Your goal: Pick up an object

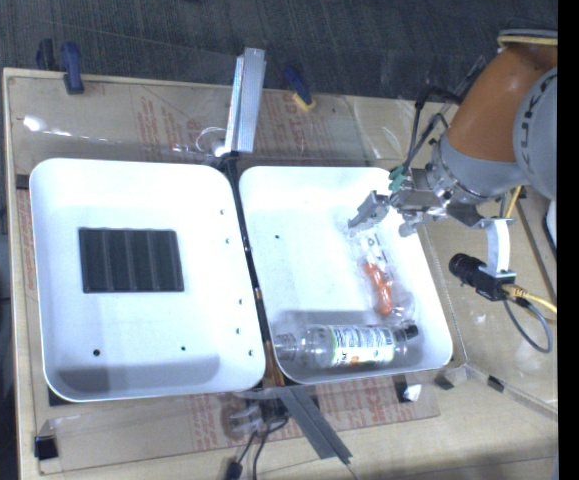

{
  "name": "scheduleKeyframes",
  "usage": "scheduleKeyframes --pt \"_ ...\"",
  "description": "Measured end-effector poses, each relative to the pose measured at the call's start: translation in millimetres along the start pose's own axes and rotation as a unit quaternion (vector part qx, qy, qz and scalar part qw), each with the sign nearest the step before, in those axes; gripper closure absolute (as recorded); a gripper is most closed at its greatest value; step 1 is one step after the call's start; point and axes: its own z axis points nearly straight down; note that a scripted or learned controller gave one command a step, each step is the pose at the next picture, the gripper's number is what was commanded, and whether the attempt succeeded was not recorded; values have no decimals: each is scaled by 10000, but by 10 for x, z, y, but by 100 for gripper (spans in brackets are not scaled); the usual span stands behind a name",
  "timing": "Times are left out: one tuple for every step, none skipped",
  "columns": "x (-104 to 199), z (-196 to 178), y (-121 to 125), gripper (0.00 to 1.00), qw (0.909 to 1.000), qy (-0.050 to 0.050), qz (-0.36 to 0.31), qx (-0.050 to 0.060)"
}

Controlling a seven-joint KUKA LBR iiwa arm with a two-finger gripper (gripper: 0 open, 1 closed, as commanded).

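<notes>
Bench with two shallow white bins side by side. The left bin (134,368), in the left half of the frame, carries a dark ribbed panel (131,260). The right bin (299,203), right of centre, holds the graspable items. The arm (499,118) enters from the upper right of the frame, its orange band above the wrist. A clear plastic bottle (347,344) lies on its side along the lower wall of the right bin, long axis running left to right, cap end toward the right. A clear packet with orange contents (381,280) lies just above the bottle's cap end, long axis running roughly top to bottom. The gripper (382,211) sits over the bin's upper right corner; its fingers appear spread, nothing between them. The packet lies directly below the gripper in the frame, nearer than the bottle.
</notes>
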Motion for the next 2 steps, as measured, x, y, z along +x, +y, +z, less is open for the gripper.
scheduleKeyframes --pt "-16 64 -90 0 9972 5 -753 8" --pt "276 149 -75 0 9991 3 -423 2"
